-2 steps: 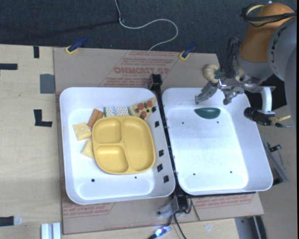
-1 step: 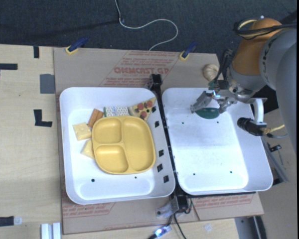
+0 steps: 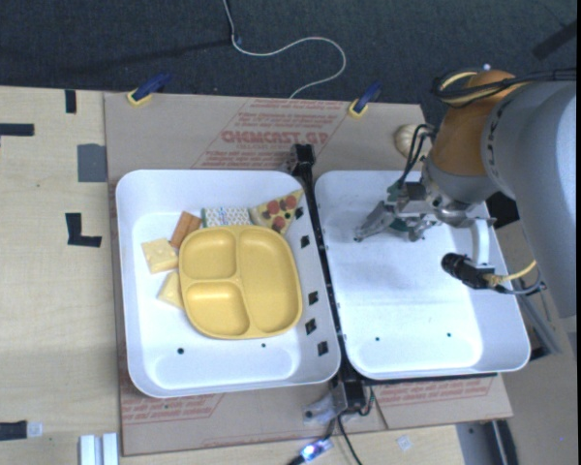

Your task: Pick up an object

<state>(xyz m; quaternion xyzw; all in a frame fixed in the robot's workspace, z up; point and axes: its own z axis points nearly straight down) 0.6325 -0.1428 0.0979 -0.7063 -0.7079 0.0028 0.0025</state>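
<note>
The yellow divided plate lies in the left bin, well apart from the gripper, with small flat pieces tucked around its far and left edges. The gripper hangs low over the right bin, nothing between its fingers; I cannot tell their spread. The arm comes in from behind it.

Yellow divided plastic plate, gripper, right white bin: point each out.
Yellow divided plastic plate (image 3: 240, 282), camera view, centre where dividers meet.
Gripper (image 3: 363, 232), camera view, at its fingertips.
Right white bin (image 3: 407, 308), camera view, bare floor.
</note>
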